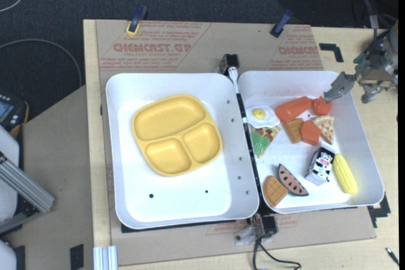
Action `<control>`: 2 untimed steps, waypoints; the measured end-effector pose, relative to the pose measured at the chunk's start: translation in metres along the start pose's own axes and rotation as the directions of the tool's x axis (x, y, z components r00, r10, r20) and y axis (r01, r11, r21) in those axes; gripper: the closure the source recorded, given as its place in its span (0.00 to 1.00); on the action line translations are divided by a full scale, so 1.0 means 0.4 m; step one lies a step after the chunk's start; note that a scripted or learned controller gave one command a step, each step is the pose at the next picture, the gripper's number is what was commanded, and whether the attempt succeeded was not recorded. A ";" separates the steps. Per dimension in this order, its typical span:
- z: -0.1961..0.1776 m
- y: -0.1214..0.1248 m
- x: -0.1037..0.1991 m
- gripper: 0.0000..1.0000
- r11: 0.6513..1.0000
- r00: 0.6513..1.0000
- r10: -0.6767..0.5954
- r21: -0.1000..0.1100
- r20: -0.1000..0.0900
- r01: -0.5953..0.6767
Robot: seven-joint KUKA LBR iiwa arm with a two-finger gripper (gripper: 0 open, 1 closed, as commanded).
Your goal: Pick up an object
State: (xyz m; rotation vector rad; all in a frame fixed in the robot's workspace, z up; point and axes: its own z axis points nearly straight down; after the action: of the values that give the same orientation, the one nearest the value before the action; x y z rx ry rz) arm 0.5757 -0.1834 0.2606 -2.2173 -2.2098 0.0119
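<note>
The right bin point(364, 136) holds several toy foods: an orange carrot piece point(294, 108), a fried egg point(259, 115), a pizza slice point(326, 128), an orange-red chunk point(310, 133), a cow-print milk carton point(321, 166), a corn cob point(345, 174) and a watermelon slice point(292, 180). My gripper point(349, 94) hovers over the bin's far right corner, open, with nothing between its fingers. Its left fingertip point(331, 94) is just above the carrot's right end and the pizza slice.
A yellow divided plate point(176, 135) lies in the left bin point(120, 155). A green leafy toy point(262, 138), a brown cracker point(293, 129) and a waffle cookie point(273, 191) also lie in the right bin. Clamps point(231, 63) sit along the divider between the bins.
</note>
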 end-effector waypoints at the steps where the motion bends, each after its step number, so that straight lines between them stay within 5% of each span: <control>1: -0.019 0.005 0.002 0.00 1.000 1.000 -0.003 -0.013 0.003 0.003; 2: 0.108 0.031 0.011 0.00 1.000 1.000 -0.005 -0.009 0.001 0.005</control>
State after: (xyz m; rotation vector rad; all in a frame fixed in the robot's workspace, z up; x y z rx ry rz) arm 0.5878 -0.1790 0.2174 -2.2163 -2.2208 0.0033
